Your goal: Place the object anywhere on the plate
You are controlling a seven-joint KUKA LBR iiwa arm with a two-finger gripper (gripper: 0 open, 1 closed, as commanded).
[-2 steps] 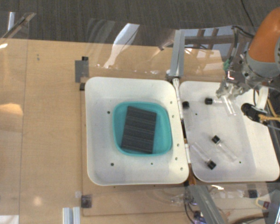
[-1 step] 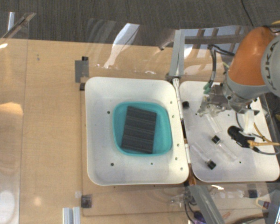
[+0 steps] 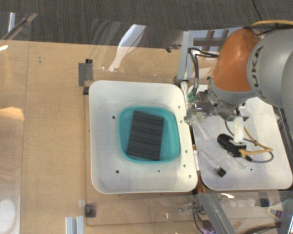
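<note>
A light wooden bench [image 3: 39,130] holds two white bins side by side. The left bin [image 3: 102,169] has a blue-green plate [image 3: 123,130] in the middle of it. A dark grey block with ridges [image 3: 145,135] lies flat on the plate. The right bin [image 3: 278,169] has a tiny black bit [image 3: 220,171] near its front edge. The grey and orange arm [image 3: 244,62] hangs over the right bin. Its gripper [image 3: 223,112] is tucked under the arm, so I cannot tell if it is open or closed. The block is off to the gripper's left, apart from it, across the bin walls.
</note>
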